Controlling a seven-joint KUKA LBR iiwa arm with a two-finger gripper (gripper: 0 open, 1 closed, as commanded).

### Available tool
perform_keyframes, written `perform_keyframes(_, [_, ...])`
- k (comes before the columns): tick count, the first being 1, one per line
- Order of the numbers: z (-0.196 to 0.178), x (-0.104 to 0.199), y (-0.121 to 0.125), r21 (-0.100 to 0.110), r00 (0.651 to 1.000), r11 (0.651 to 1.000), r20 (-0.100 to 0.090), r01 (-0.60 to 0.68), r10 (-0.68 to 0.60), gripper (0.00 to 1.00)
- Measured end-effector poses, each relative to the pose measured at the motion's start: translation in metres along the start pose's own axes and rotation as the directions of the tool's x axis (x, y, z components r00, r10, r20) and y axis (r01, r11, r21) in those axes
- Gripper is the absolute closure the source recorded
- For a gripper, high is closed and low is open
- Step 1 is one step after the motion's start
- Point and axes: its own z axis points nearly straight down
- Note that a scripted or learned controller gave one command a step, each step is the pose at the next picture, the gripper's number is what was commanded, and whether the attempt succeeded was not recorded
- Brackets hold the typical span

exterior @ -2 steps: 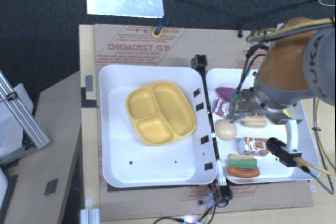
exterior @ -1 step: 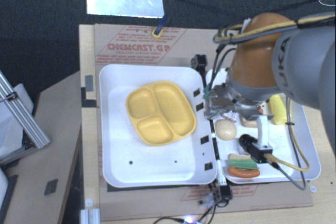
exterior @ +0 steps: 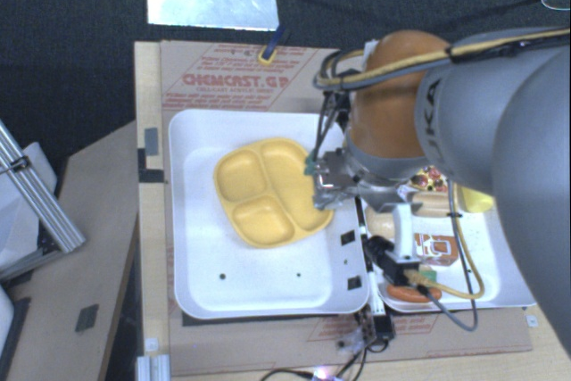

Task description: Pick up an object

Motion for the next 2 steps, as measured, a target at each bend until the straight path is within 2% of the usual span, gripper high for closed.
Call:
perform_keyframes(1, [-0.012,-0.004,0.003,-0.002,1.000,1.000,0.001,-0.004,0.004,1.00])
perform_keyframes(2, [0.000,-0.004,0.000,-0.001,1.000,1.000,0.002,-0.008,0.008,1.00])
